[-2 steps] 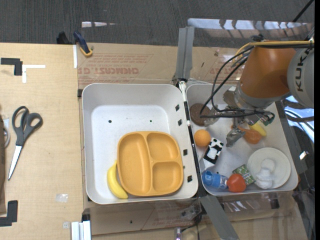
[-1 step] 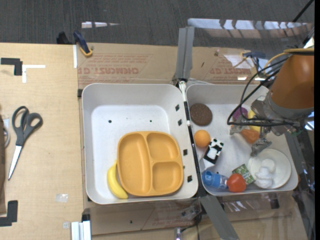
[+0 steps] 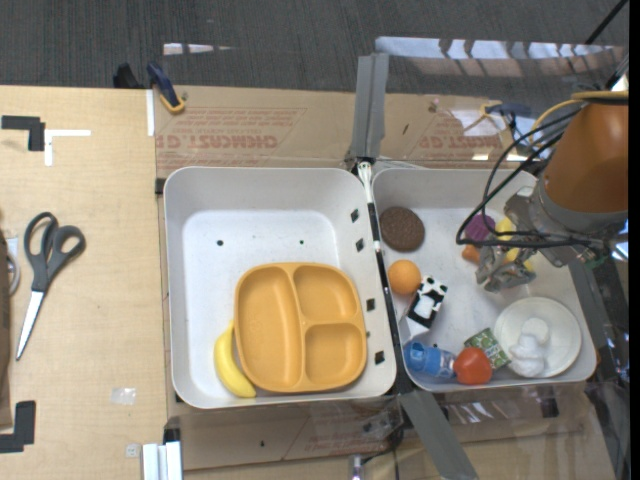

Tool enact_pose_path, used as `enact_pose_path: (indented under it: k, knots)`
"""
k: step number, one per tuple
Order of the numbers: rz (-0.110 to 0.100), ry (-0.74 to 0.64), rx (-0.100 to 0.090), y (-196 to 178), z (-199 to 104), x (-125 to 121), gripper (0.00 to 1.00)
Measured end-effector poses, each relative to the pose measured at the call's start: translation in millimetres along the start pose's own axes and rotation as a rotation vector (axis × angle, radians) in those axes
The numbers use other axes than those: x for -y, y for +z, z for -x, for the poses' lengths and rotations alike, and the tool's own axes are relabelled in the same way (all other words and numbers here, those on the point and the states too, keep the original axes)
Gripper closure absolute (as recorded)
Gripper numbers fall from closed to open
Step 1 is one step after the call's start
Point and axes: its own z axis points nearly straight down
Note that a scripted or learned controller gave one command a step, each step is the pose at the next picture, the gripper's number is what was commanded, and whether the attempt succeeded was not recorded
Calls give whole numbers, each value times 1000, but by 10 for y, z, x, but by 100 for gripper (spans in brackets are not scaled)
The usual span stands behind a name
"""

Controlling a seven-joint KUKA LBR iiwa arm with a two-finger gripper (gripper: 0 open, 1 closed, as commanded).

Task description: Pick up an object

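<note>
My gripper (image 3: pixel 505 271) hangs low in the right bin (image 3: pixel 440 174), under the grey wrist with its orange band, just above a white bowl (image 3: pixel 571 320). Close to its left lie a purple object (image 3: pixel 480 228), a yellow piece (image 3: pixel 507 230) and a small orange piece (image 3: pixel 470 253). Further left in the same bin are a brown round cookie (image 3: pixel 402 228), an orange ball (image 3: pixel 404 276) and a black-and-white toy cow (image 3: pixel 428 302). Along the front wall sit a blue cup (image 3: pixel 428 361), a red tomato (image 3: pixel 473 366) and a green packet (image 3: pixel 490 345). I see nothing clearly held.
The left bin (image 3: pixel 260 203) holds a yellow divided plate (image 3: pixel 300 326) with a banana (image 3: pixel 229 368) tucked at its left edge. Scissors (image 3: pixel 45 258) lie on the wooden bench far left. Black cables loop beside the arm at the right bin's back right.
</note>
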Motion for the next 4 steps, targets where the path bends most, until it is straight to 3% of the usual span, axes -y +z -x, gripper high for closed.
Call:
enact_pose_path:
  k: [1,2,3,4]
  knots:
    - [1,51,-5,-1442,854,1,100]
    - [3,52,-6,-1435,849,1,0]
    - [2,262,-8,-857,283,209,0]
    - [2,297,-7,63,646,160,0]
